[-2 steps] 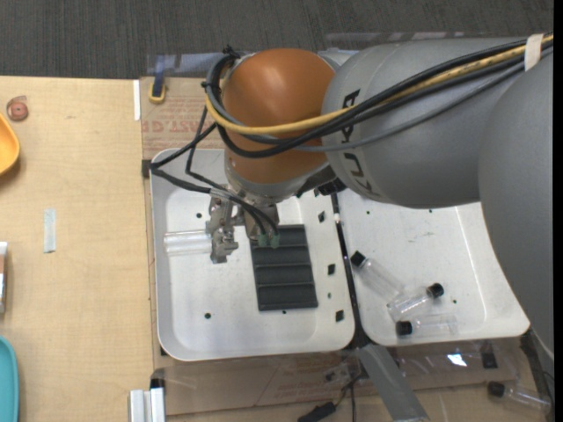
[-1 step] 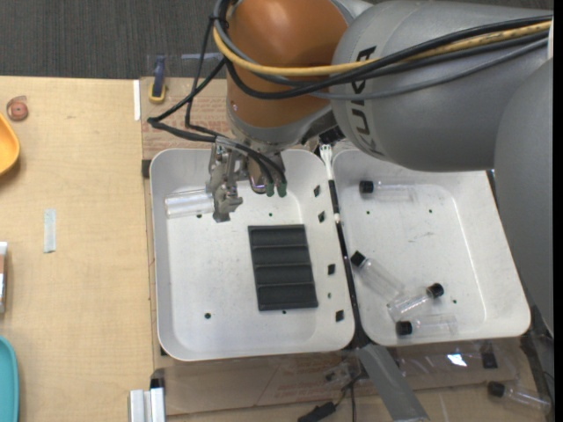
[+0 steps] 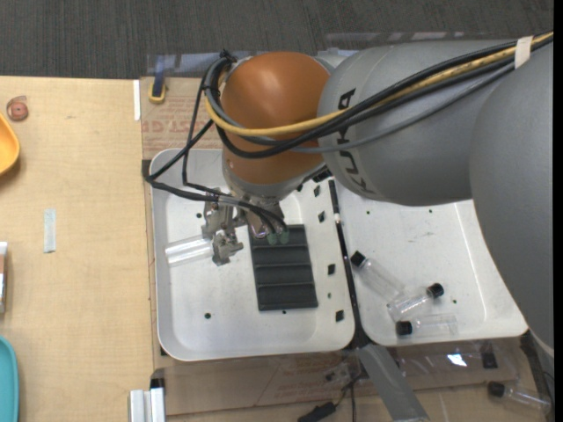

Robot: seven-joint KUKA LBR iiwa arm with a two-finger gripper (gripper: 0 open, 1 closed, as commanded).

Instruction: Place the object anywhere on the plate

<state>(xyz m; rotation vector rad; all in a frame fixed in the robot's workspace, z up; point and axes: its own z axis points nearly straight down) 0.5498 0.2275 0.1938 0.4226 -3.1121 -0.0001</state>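
Note:
My gripper (image 3: 223, 238) hangs low over the left white bin (image 3: 180, 328), under the arm's orange band. A clear plastic tube (image 3: 185, 251) lies on the bin floor just left of the gripper, and its right end reaches the gripper's tip. Whether the tube is gripped or only touched is hidden by the metal parts. At the far left edge of the bench, part of an orange dish (image 3: 5, 150) shows on the wooden top.
The right bin (image 3: 493, 262) holds clear tubes with black caps (image 3: 376, 272) (image 3: 415, 301) (image 3: 424, 325). A teal rim (image 3: 5, 378) sits at the bottom left corner. A small clear strip (image 3: 49, 231) lies on the wooden bench. The arm's grey body covers the upper right.

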